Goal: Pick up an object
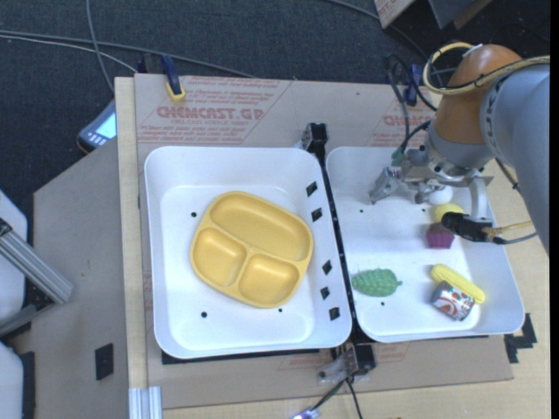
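Note:
My gripper (402, 192) hangs over the far part of the right bin (502, 317), its two grey fingers spread apart with nothing between them. A magenta block (439, 236) lies just right of and nearer than it, and a small yellow piece (449, 211) sits beside the block, partly covered by a black part of the arm. Toward the bin's near side lie a green bumpy object (376, 282), a long yellow object (458, 278) and a red and white can (452, 302). The can touches the long yellow object.
The left bin (166, 260) holds a yellow divided plate (251, 248). A ridge with black clips (327, 234) separates the two bins. The arm's grey and orange body (489, 94) looms over the right bin's far right corner. Cables run along the bench's far edge.

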Controlling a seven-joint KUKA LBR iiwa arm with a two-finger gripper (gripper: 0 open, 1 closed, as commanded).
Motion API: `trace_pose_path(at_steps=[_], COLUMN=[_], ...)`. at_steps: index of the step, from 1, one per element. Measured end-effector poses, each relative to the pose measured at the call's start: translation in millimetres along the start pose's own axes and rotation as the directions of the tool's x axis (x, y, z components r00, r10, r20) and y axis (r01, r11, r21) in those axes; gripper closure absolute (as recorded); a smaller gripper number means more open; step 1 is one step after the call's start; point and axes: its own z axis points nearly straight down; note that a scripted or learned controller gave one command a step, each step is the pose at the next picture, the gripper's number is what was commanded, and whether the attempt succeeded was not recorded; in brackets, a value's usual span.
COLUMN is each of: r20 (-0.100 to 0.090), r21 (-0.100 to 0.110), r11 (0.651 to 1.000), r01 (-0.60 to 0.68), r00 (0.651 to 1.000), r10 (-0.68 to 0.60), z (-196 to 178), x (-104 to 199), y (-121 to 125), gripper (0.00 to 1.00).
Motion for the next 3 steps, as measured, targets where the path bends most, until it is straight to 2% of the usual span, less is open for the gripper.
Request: trace_pose_path(at_steps=[1, 2, 3], r20=[0.001, 0.002, 0.004], r21=[-0.007, -0.011, -0.015], r11=[1.000, 1.000, 1.000], r01=[0.000, 0.000, 0.001], r00=[1.000, 1.000, 1.000], r10=[0.000, 0.000, -0.001], z=[-15.3, -58.9, -124.6], x=[-0.1, -1.2, -1.5], y=[2.0, 4.0, 8.6], gripper=[1.00, 1.00, 1.00])
